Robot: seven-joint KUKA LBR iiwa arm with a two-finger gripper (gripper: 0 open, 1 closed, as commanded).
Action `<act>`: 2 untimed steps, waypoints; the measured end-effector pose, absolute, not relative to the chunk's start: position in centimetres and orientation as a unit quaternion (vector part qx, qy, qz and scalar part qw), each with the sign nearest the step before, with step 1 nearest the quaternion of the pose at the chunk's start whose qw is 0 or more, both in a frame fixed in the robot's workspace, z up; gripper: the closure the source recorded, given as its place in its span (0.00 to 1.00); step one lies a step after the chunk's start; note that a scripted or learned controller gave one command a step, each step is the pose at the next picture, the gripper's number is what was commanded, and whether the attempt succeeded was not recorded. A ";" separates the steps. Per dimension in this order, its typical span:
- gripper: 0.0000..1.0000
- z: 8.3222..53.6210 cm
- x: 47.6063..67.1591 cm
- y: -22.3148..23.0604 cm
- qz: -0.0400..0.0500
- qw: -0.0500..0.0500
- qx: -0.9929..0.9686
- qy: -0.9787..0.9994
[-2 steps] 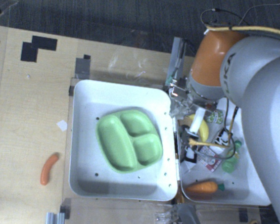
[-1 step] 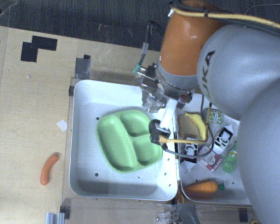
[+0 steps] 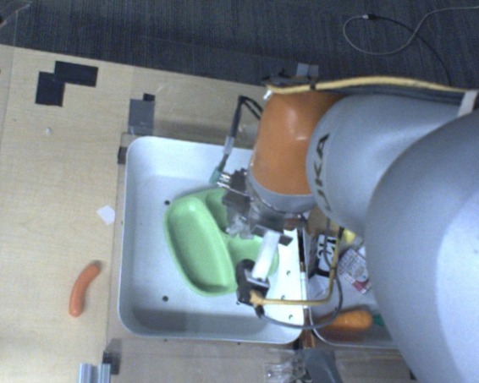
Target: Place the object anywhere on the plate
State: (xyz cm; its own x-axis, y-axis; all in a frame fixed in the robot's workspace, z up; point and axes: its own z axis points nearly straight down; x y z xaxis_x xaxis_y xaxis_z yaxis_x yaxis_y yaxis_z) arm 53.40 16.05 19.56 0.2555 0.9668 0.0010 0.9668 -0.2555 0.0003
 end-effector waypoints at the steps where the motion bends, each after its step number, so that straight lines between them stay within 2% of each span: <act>1: 1.00 22.7 54.6 14.0 -0.002 -0.001 -0.751 -0.661; 2: 1.00 21.3 52.7 8.9 -0.002 -0.001 -0.603 -0.797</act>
